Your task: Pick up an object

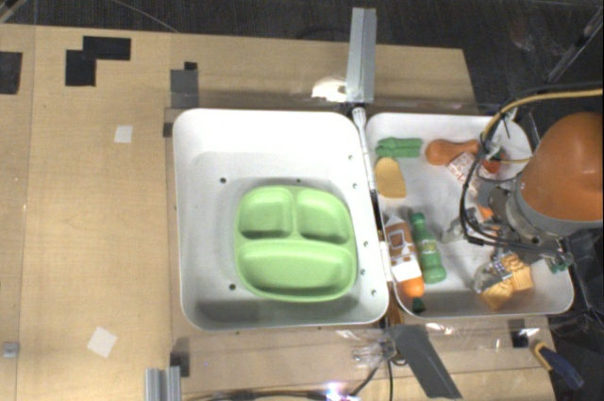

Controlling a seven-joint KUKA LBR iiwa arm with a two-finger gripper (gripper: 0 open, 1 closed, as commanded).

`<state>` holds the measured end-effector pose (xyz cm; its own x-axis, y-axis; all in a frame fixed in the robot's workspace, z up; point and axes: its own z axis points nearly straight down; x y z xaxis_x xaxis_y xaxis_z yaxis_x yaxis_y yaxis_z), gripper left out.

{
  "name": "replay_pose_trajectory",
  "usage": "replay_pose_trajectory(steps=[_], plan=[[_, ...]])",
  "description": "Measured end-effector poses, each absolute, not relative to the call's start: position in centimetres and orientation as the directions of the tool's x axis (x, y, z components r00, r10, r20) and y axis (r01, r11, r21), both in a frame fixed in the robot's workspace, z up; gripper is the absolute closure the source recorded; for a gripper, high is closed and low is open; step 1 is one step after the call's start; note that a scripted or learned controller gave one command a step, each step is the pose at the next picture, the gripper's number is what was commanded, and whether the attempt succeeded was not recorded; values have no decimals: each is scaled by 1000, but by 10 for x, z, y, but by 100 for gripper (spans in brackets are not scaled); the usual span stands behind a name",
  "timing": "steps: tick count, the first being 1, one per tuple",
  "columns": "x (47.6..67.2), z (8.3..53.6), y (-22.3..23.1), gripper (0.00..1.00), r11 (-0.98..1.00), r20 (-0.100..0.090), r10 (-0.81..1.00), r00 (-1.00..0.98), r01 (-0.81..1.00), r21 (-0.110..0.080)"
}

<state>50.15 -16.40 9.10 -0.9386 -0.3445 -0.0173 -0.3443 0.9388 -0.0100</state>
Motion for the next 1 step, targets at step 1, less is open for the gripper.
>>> replay_pose_trajectory(steps=[1], plan=[[575,89,-201,0,981,-14,-195,-981,-194,-5]])
